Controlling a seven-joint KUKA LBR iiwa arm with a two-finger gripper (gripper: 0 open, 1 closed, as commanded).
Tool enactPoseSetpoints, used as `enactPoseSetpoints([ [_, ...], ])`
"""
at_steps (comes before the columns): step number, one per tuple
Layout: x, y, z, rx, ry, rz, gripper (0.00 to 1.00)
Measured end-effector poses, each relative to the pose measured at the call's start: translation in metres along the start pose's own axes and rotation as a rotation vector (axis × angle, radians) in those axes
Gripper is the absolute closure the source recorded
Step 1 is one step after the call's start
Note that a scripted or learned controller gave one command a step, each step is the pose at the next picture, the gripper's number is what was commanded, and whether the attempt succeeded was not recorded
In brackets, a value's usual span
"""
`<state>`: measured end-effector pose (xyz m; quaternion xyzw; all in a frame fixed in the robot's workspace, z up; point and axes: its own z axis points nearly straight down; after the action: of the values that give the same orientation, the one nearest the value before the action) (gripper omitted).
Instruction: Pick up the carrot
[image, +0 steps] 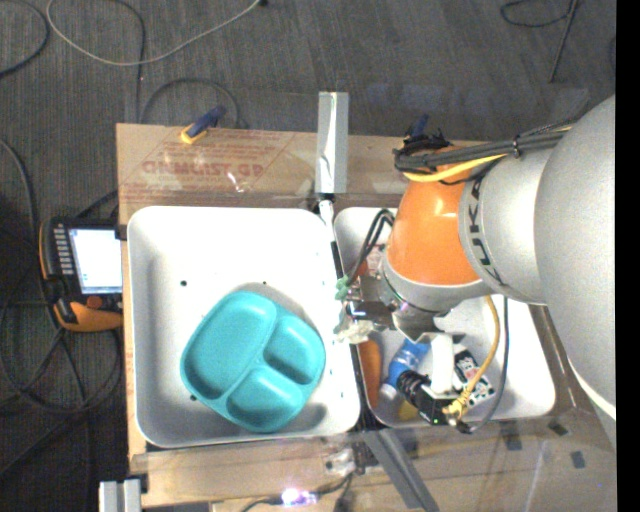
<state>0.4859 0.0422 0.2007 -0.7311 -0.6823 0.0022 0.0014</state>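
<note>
Looming closest to the lens, the grey arm (560, 215) with its orange band (430, 235) sweeps in from the right and bends down over the right bin (525, 395). Its hand (365, 318) hangs low at that bin's left side, beside the wall shared with the left bin (160, 250). From where I stand I cannot tell how the hand is set. Just below it, an orange strip that looks like the carrot (371, 368) lies along the right bin's left wall, mostly free of the wrist. A blue item (408, 358) and a dark one with white marks (468, 368) sit beside it. Over in the left bin a teal divided plate (255, 358) rests near the front. A tablet-like pendant (85, 268) sits left of the desk (150, 170).
</note>
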Motion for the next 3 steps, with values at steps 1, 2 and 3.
enactPoseSetpoints([
  [1, 0.007, 0.0015, -0.0028, 0.001, 0.0, -0.004, 1.0],
  [2, 0.0069, 0.0015, -0.0028, 0.001, 0.0, -0.004, 0.0],
  [3, 0.0069, 0.0015, -0.0107, 0.004, -0.001, -0.005, 1.0],
])
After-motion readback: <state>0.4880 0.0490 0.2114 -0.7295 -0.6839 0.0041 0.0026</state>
